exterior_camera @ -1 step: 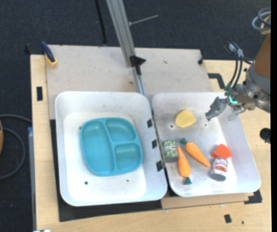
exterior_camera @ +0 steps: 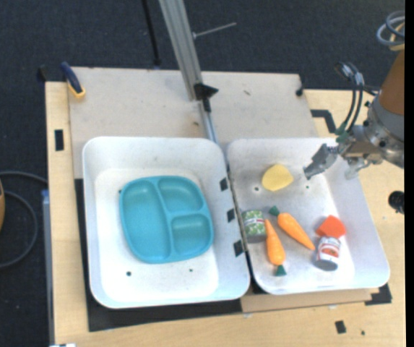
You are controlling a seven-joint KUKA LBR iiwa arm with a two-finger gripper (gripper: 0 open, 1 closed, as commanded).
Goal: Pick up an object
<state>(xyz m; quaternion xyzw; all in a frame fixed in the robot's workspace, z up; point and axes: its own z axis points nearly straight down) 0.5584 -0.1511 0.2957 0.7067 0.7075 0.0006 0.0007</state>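
The right bin (exterior_camera: 362,215) holds a yellow lemon-shaped piece (exterior_camera: 277,178), two orange carrots (exterior_camera: 274,246) (exterior_camera: 294,230), a small green-labelled can (exterior_camera: 253,225) and a little bottle with an orange cap (exterior_camera: 328,243). My gripper (exterior_camera: 334,166) hangs over the bin's upper right part, to the right of the yellow piece and above the bottle. Its two fingers stand apart, open, with nothing between them.
A teal divided plate (exterior_camera: 167,217) lies in the left bin (exterior_camera: 98,165). A slanted aluminium post (exterior_camera: 185,49) rises behind the bins. A blue and yellow clamp (exterior_camera: 71,79) sits on the bench's far left corner. Cables (exterior_camera: 355,103) run along the arm at the right.
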